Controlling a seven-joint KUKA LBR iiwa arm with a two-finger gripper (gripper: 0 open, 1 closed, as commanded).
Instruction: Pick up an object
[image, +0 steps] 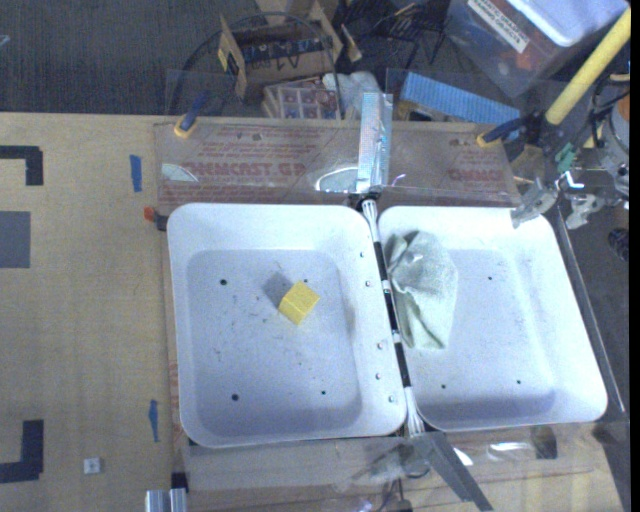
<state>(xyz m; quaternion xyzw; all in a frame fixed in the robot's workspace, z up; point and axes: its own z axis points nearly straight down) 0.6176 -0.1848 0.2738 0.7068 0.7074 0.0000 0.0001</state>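
yellow block (298, 302) mid left bin (200, 240), open floor around; hand (545, 200) at right bin's (560, 400) far rim, grip unclear.

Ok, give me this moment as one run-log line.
yellow block: left bin, lying free | crumpled cloth: right bin, left side | gripper: above right bin's far right corner
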